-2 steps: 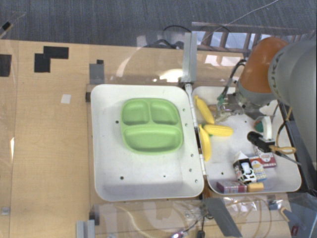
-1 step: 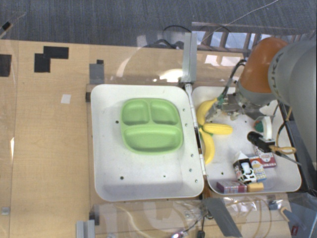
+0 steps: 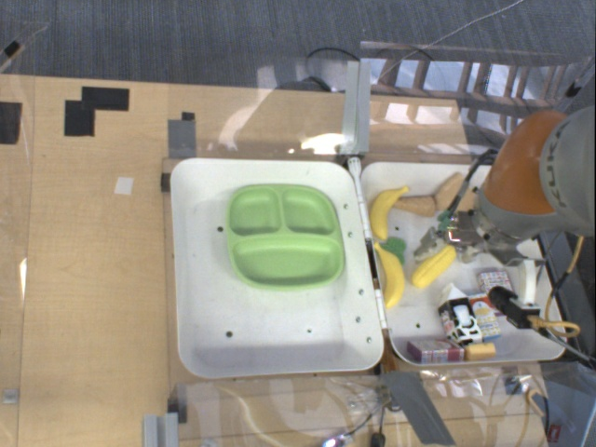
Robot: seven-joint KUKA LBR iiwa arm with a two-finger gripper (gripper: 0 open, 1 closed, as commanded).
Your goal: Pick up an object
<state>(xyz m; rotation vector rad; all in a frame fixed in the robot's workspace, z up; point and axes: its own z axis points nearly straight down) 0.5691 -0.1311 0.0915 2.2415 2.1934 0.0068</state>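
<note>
Plate (image 3: pixel 284 235), green and divided, sits in my left bin (image 3: pixel 200 343). Right of it, two bananas (image 3: pixel 386 210). Further right, my pincer (image 3: pixel 438 242) hangs just above a yellow piece (image 3: pixel 434 267); its spread I cannot tell.

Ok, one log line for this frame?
hand over right bin | beside small yellow piece | two bananas nearby | green tray in left bin

- The bench (image 3: pixel 84 277) is pale wood and fills the left and lower frame.
- Two white bins rest on it side by side: the left bin (image 3: pixel 200 338) at centre, the right bin (image 3: pixel 410 338) just beside it.
- Black marks (image 3: pixel 93 110) lie at the upper left.
- A small white square (image 3: pixel 124 186) sits left of the bins.
</note>
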